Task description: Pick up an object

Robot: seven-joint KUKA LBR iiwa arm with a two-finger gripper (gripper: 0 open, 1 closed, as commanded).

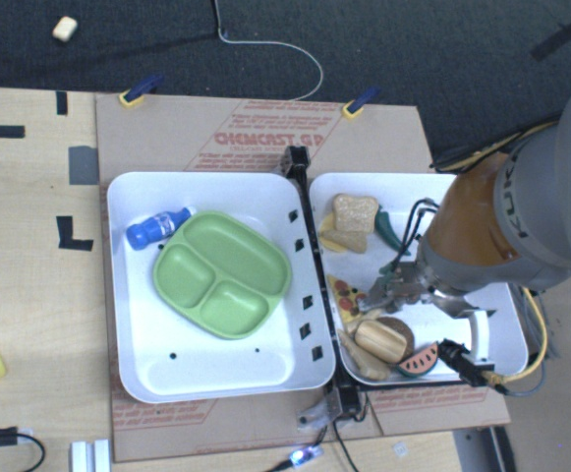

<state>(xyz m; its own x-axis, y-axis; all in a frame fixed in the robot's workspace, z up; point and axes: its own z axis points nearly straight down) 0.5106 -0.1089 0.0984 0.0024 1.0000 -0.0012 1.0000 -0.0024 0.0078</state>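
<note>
1. The cardboard sheet under the bins has red writing (too blurry to read for sure).
2. The green plate and blue bottle lie in the left bin.
3. The gripper is low in the right bin, just above the round brown toy; I cannot tell how wide it is.
</note>
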